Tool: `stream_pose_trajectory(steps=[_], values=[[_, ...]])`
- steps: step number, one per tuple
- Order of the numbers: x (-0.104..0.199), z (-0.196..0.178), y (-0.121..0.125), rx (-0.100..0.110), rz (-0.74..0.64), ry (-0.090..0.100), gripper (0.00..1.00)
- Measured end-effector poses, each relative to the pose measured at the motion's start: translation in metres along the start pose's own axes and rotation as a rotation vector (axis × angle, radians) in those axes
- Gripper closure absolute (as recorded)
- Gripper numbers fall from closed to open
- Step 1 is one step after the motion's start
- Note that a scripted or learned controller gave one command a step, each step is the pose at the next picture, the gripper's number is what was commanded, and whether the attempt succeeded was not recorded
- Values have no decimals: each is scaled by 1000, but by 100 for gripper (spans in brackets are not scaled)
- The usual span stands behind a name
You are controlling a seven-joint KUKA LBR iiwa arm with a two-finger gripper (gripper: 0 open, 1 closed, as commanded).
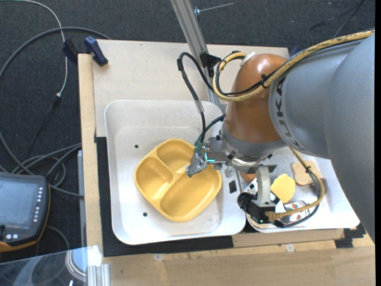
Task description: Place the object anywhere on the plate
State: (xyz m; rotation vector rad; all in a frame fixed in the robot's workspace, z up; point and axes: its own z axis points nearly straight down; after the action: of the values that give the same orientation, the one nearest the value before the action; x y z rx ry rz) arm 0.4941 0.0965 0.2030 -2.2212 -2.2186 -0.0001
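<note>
A yellow plate (176, 180) with three compartments lies in the left white bin (122, 159). My gripper (196, 164) hangs over the plate's right rim, close above the ridge between its compartments. I see nothing clearly held at its tip. The arm's orange band and grey body cover much of the right bin (333, 219).
Small things lie in the right bin: a round yellow piece (283, 187), a tan piece (304, 176), an orange piece (262, 174) and a red and white item (296, 207). A slanted metal pole (186, 22) rises behind the bins. A blue clamp (95, 49) sits at the bench's far left corner.
</note>
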Motion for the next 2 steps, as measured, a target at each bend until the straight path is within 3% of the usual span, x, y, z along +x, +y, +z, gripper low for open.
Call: stream_pose_trajectory(steps=[2], values=[[0,0,0,0,0,0,0]])
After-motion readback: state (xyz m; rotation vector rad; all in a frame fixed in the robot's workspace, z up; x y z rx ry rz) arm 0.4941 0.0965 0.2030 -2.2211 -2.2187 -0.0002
